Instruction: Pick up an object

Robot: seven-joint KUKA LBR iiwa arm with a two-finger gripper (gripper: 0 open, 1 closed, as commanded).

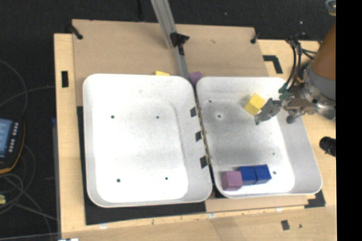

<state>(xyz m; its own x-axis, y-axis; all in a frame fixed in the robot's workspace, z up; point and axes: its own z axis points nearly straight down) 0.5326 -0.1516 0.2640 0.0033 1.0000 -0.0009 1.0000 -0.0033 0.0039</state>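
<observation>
Overhead: a bench [237,44] seen from above at a slant, bearing two shallow white bins side by side.
Left bin [141,138]: white, with a grey scuffed floor and a few small dark dots.
Right bin [294,175]: white, holding three blocks.
Arm [322,73]: grey with an orange band, reaching in from the right edge over the right bin's upper right part.
Gripper [271,111]: over the right bin's upper half, its dark finger pointing left and down; whether the fingers are apart or together cannot be told.
Yellow block [255,103]: in the upper part of the right bin, just left of the finger and very close to it; touching or not cannot be told, and it is not seen between the fingers.
Blue block [254,173]: at the right bin's lower edge, well apart from the gripper.
Purple block [231,179]: just left of the blue block, touching it or nearly so.
Behind the bins: a small yellow piece [162,73] and a small purple piece [195,77] peek over the top rims.
Pole [160,2]: a grey metal bar slanting down from the top toward the gap between the bins.
</observation>
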